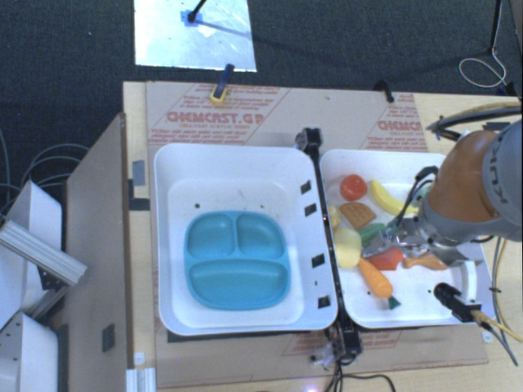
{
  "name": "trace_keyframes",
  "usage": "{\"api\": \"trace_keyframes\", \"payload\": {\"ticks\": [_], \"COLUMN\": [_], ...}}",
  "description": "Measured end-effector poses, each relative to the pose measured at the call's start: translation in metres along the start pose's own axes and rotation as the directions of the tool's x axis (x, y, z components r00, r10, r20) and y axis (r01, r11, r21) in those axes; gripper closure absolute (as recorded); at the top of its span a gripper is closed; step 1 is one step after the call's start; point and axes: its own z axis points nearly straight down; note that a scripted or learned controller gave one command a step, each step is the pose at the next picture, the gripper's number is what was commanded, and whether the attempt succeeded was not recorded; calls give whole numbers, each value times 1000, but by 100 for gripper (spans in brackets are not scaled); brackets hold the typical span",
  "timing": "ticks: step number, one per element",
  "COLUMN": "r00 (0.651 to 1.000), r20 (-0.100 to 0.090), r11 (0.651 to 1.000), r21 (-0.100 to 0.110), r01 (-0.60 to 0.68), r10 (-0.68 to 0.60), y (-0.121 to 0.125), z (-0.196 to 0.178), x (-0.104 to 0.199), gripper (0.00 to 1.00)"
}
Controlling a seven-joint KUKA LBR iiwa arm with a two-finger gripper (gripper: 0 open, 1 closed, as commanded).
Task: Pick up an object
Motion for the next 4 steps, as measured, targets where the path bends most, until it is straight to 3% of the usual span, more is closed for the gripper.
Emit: {"api": "trace_keyframes", "payload": {"ticks": [1,2,3,4], "r00": [1000,1000,1000,1000], "r20": [1,1,3,3], "r11": [1000,1000,1000,1000], "r21": [-8,-9,-3,-11], "r01": [3,3,-1,2], "r10": [-3,-3,1,-2], "y": [4,4,-42,-38], "z": [-17,-17,-5,-17], "x": [0,0,23,24], "gripper": [100,0,0,100]}}
